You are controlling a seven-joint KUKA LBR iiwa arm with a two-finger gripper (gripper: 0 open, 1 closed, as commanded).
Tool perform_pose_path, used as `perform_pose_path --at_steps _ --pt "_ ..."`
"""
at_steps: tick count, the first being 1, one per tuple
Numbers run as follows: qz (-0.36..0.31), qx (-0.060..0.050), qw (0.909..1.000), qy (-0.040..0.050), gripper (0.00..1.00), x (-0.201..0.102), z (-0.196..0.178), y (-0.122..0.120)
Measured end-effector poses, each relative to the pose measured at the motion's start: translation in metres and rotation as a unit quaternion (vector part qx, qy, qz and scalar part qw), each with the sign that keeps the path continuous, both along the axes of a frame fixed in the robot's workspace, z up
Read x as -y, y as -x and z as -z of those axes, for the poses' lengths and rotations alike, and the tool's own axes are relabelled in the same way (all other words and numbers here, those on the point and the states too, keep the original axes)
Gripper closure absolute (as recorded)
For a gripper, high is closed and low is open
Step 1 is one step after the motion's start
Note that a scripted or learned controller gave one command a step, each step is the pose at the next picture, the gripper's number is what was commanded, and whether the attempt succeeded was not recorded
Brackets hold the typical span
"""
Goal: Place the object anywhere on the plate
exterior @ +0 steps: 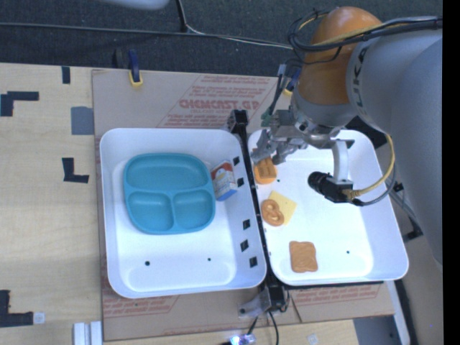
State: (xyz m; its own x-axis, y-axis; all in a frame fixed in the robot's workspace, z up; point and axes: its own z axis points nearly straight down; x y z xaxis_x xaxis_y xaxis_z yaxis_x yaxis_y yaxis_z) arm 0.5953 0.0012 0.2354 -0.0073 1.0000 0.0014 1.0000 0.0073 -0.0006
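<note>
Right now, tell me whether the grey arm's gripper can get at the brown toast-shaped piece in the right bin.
Probably yes. The brown toast-shaped piece lies alone on the right bin floor, nothing over it; the gripper is above the orange block in the same bin.

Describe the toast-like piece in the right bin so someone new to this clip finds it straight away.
Start at the right white bin, the one the grey arm reaches over. Go to its near edge, toward the bottom of the view: the toast piece lies flat there, apart from the rest. It is a plain tan square, unlike the pretzel on its yellow slice and the small orange item under the claw.
</note>
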Motion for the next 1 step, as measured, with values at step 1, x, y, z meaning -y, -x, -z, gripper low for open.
perform_pose_path --at_steps 1 --pt "0.0 0.0 1.0 0.0 1.0 -0.0607 -0.0008 -0.013"
